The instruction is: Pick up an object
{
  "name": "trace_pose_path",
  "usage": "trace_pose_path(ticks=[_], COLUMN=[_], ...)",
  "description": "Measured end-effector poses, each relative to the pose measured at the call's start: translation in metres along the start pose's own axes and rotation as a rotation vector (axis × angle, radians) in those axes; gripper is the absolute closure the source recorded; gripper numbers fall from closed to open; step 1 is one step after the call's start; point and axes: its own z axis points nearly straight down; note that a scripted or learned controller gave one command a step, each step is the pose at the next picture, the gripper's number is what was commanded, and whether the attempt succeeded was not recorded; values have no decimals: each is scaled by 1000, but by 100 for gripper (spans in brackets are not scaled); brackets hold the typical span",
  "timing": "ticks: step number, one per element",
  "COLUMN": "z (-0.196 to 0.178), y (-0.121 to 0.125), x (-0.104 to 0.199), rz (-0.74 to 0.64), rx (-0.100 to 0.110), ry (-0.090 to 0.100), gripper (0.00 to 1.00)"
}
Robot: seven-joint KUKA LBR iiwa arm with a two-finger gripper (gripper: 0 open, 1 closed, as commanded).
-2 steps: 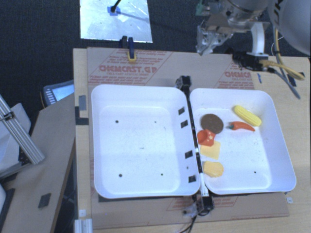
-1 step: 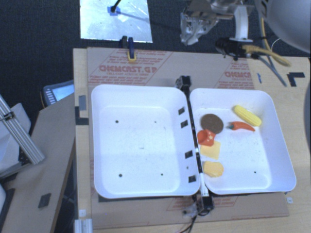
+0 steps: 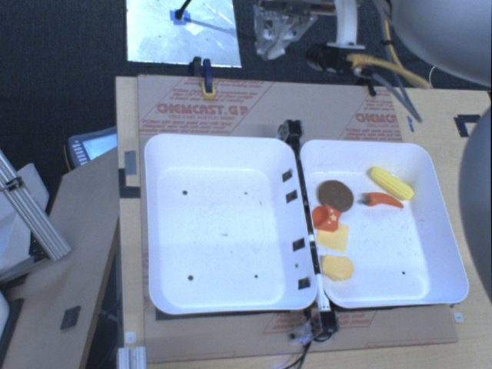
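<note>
Dark flooring surrounds a cardboard-topped bench [image 3: 231,102] bearing two white bins. All the toy food sits in the right bin [image 3: 442,267], clustered toward its left wall: corn cob [image 3: 391,183], chili pepper [image 3: 382,201], brown disc [image 3: 336,195], cheese slice [image 3: 333,238], within easy reach of the arm. That arm is raised high, gripper [image 3: 278,33] apparently beyond the bins; its state I cannot tell.
</note>
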Motion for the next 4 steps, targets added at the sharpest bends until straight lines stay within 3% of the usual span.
trace_pose_path(ticks=[1,2,3,4], z=[-21,-20,-32,-31], y=[0,1,1,1], x=[68,64,64,64], rz=[-1,5,0,-1], rx=[1,3,1,1], ry=[1,-2,-1,-2], gripper=[100,0,100,0])
